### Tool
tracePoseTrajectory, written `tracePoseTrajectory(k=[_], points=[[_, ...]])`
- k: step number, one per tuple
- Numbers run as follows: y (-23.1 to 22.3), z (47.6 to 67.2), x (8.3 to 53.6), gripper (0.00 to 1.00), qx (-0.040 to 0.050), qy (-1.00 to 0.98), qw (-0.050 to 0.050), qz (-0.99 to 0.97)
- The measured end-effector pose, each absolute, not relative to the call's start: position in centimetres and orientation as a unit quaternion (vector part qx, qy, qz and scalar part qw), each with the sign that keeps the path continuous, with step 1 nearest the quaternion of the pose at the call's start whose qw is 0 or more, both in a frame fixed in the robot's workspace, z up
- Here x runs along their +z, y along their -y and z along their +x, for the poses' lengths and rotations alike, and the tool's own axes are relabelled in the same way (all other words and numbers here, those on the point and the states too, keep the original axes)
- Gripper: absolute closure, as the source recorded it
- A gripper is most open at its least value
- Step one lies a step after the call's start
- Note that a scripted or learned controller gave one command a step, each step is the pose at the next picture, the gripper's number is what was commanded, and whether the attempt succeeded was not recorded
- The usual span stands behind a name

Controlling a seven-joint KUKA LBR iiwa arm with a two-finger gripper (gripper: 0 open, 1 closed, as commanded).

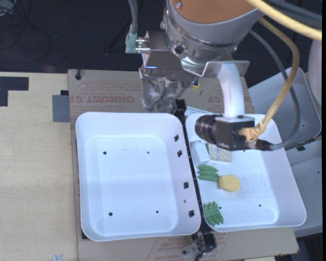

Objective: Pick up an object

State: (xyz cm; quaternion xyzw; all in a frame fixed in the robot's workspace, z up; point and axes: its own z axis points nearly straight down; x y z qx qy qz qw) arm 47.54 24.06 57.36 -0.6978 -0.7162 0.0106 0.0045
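the gripper (161, 95) hung above the far edge of the bins (i cannot tell its state). in the right bin (282, 213), near its left wall, lay green pods (208, 172), yellow corn (229, 184) and a leafy green piece (213, 212).

High fixed camera, slanted down on both bins (130, 125)

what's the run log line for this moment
arm: over bins' far edge | tool: grip unclear | right bin: green pod, yellow piece, green leaf | pick: not yet
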Motion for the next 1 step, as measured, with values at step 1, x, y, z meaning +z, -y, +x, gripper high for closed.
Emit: tracePoseTrajectory(k=[1], points=[[-24.13,47.55,58.27,1.00,0.0129,0.718,0.006,-0.696]])
